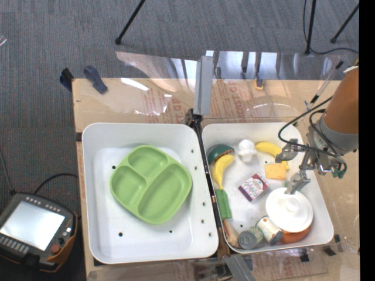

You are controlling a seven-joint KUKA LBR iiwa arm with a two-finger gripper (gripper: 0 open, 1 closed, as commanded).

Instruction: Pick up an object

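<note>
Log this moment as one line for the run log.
phase: approach | gripper: open, over right bin, holding nothing | nearest: yellow block, white lid | left bin: green divided plate

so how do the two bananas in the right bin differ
The larger banana lies by the bin's left wall, curving down from the dark green bowl; the smaller banana lies near the back, beside the white figure. The larger one runs mostly up and down in the view, while the smaller one lies mostly across it. Both are yellow, curved and loose in the right bin.
</note>
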